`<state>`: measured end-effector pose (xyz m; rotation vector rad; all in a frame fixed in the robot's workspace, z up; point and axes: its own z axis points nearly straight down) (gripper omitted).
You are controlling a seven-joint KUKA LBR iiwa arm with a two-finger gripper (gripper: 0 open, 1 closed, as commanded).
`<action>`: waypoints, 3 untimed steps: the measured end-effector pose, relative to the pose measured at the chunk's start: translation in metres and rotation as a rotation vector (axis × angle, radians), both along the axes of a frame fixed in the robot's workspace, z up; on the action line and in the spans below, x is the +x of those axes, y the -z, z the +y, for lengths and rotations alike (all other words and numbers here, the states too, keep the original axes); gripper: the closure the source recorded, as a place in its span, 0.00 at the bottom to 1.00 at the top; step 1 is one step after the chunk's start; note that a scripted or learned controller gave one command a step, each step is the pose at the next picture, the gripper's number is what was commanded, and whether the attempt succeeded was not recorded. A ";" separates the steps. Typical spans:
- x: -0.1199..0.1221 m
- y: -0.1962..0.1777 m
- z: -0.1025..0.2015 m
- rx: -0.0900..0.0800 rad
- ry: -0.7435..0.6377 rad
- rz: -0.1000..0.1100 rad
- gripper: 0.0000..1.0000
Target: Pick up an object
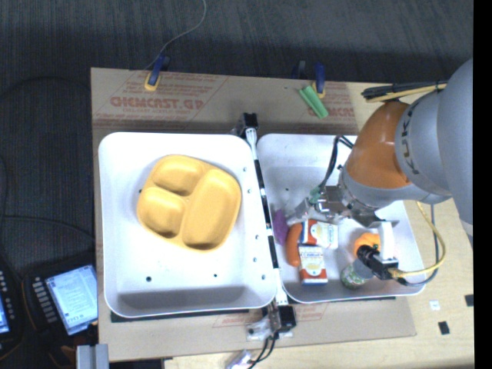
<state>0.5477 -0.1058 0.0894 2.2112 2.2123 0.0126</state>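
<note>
Likeliest pick: red-and-white carton (pixel 311 254), lying flat near the front of the right bin (pixel 300 148). Gripper (pixel 326 204) sits just behind the carton, low over the bin floor; can't tell whether the claw is released or clenched, and nothing is visibly in it.

To do the step well, IMO: center over the carton, approach straight down, and close across its narrow side. It's packed in tight, so a skewed descent could nudge neighbours instead of gripping.

Right bin, w/ the carton:
- orange piece (pixel 292 246) touching the carton's left edge
- purple item (pixel 278 225) behind-left of the carton
- orange ball (pixel 367 241) to the carton's right
- greenish round thing (pixel 353 277) front-right of the carton

Left bin (pixel 123 160), well left of the carton: one big yellow lumpy object (pixel 190 201), approx. central.
</note>
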 end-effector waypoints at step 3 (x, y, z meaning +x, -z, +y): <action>-0.049 -0.010 -0.001 0.000 0.002 -0.002 0.00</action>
